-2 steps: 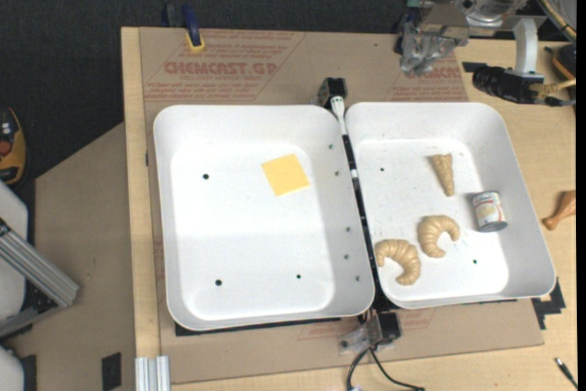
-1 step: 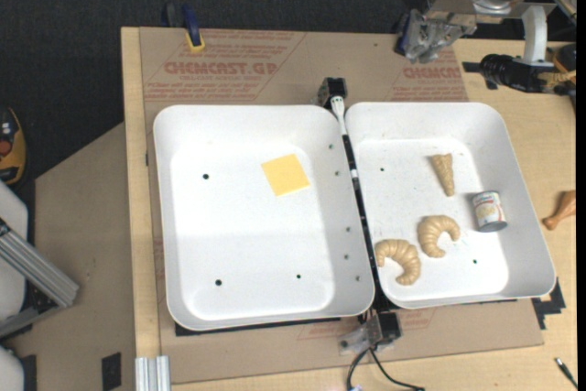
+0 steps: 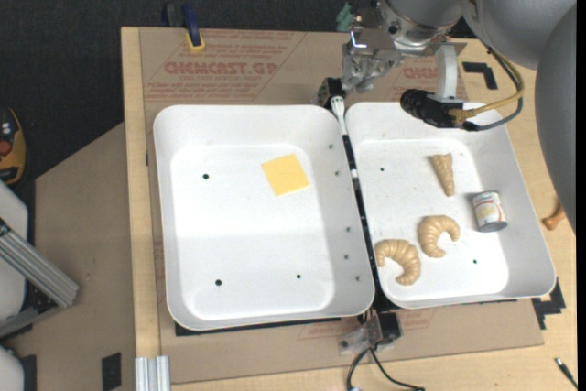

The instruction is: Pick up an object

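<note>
1. Near edge, right bin (image 3: 513, 284): we see two croissants (image 3: 400, 259) (image 3: 439, 233) side by side.
2. Bit further: a small can (image 3: 489, 211) lying down, and a cone (image 3: 444, 172).
3. Left bin (image 3: 174, 197): a yellow square (image 3: 286, 174).
4. Far end: the claw (image 3: 364, 73) is above the surface, behind both bins; spread or pressed together, we cannot tell.

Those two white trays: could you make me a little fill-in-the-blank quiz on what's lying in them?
The left bin holds one flat ____ square.
The right bin holds ____ croissants, side by side.
The small can lies in the ____ bin.
The cone lies in the ____ bin.

Missing words: yellow; two; right; right
</note>
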`<move>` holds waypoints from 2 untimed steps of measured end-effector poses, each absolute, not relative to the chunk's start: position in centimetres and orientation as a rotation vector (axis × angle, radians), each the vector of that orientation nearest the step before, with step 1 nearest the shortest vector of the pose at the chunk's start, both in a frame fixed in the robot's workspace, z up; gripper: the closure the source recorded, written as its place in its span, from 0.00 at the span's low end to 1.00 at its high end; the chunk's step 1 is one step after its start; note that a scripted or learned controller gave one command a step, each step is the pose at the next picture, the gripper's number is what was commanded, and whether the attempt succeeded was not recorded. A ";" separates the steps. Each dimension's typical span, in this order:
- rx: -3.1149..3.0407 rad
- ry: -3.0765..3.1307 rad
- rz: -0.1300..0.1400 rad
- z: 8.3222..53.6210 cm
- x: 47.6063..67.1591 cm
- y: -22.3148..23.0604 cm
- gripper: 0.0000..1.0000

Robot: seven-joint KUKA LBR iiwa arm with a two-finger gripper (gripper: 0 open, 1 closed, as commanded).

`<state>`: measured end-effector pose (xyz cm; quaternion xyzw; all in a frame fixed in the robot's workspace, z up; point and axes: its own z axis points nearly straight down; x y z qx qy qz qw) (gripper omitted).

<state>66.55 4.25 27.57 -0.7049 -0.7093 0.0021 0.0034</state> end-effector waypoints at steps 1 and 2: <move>-2.221 -2.224 -0.003 29.1 66.7 3.8 1.00; -2.218 -2.223 0.002 28.0 66.6 7.3 1.00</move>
